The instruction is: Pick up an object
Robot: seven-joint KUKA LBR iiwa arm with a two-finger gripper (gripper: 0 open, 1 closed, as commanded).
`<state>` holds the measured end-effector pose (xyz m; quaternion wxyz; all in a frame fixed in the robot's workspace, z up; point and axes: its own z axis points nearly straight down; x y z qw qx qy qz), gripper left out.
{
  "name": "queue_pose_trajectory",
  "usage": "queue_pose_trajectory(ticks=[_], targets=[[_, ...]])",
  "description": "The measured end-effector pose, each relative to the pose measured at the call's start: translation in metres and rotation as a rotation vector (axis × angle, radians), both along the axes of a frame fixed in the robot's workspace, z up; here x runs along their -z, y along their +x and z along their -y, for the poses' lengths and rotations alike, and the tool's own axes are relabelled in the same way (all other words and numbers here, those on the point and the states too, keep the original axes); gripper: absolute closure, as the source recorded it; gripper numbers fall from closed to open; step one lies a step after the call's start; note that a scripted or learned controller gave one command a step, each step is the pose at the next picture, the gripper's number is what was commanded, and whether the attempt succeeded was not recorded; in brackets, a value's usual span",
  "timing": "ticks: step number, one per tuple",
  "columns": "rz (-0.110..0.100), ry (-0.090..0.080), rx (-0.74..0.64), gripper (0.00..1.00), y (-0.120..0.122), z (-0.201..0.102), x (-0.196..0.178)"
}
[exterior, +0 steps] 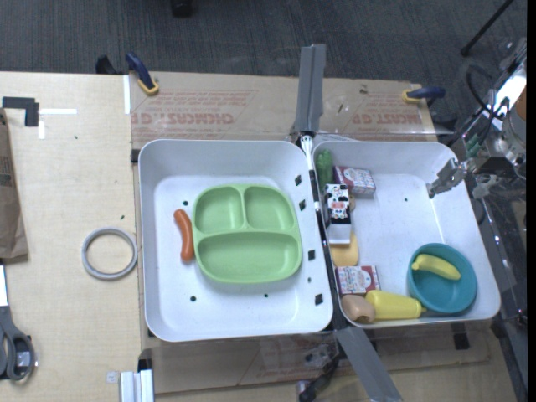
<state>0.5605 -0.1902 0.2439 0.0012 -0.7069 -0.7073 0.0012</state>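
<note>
Over right bin's (pixel 469 224) far-right rim — gripper (pixel 444 180) tilted inward, finger state unclear.

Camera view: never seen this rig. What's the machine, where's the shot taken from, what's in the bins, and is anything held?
One fixed camera looks down at a slant on a bench with two shallow white bins side by side. The machine is a robot arm reaching in from the right; its gripper sits over the right bin's upper right corner, with nothing visibly between its fingers.

The left bin holds a green divided tray and a small orange sausage just beside it.

The right bin holds a blue bowl with a banana in it, a yellow bottle, and a row of small boxes along its left wall.

A roll of tape lies on the bench outside the bins.
</note>
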Motion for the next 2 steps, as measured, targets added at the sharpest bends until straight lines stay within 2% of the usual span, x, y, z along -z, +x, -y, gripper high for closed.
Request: queue_pose_trajectory(ticks=[1,2], targets=[[-0.005,0.011,-0.019,0.0,-0.069,0.026,0.145],[0.004,0.003,-0.421,0.0,-0.043,0.03,0.153]])
